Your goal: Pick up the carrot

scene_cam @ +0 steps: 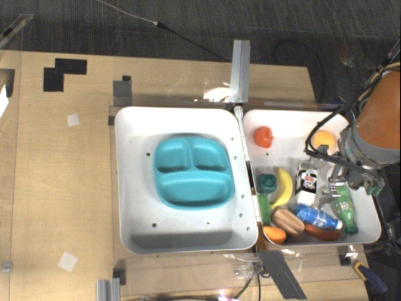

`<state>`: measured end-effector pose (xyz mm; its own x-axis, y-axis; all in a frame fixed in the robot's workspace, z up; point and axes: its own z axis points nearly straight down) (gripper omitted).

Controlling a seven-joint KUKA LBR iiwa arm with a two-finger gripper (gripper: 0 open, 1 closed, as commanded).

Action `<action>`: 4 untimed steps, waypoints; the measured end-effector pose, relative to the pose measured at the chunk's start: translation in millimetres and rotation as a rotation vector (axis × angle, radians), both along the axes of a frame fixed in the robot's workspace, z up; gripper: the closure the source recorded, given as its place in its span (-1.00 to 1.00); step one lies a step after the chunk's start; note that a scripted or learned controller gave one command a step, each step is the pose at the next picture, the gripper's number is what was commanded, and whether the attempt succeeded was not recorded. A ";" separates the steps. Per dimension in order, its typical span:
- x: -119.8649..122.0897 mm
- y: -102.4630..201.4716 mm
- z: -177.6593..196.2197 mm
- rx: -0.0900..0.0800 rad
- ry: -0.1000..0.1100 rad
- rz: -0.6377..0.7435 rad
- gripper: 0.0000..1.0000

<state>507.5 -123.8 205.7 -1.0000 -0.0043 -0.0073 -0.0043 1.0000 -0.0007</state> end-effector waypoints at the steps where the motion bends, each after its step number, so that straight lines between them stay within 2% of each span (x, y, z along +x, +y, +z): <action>1: 70.7 -44.5 98.5 -0.005 -0.010 0.085 -1.00; 2: 111.4 -80.6 -72.7 0.002 0.007 0.296 -1.00; 3: 113.0 -17.1 190.8 -0.003 -0.015 0.069 -1.00; 4: 54.2 42.3 45.7 0.003 0.006 0.073 -1.00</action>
<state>561.7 -81.5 251.3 -0.9970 -0.0774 -0.0019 -0.0774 0.9970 0.0025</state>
